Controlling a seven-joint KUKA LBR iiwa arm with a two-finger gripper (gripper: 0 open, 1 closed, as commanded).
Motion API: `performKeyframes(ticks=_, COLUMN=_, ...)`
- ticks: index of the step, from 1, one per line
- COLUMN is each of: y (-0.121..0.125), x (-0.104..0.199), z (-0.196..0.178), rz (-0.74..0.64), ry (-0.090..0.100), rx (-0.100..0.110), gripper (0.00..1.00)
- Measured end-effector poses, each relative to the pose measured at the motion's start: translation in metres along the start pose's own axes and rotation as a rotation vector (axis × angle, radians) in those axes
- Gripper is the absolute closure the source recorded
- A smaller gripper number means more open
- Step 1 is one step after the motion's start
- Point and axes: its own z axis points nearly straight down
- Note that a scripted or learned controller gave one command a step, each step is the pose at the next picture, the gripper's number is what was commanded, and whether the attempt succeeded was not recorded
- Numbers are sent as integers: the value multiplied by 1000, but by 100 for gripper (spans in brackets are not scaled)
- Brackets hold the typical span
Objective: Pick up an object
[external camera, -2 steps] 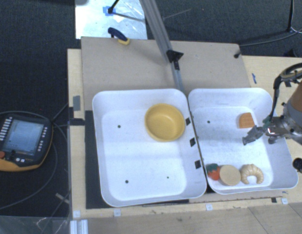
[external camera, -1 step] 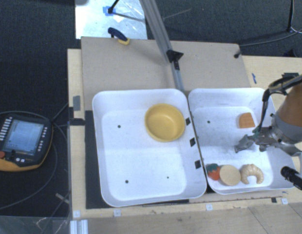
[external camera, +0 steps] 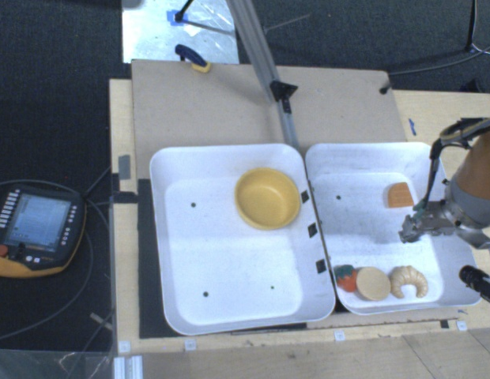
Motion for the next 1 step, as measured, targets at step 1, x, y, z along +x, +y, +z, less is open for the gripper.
performKeyframes(ticks=1, y=-2, x=2, z=-43, rz=-1, ry=-1, rx=-2, gripper=100)
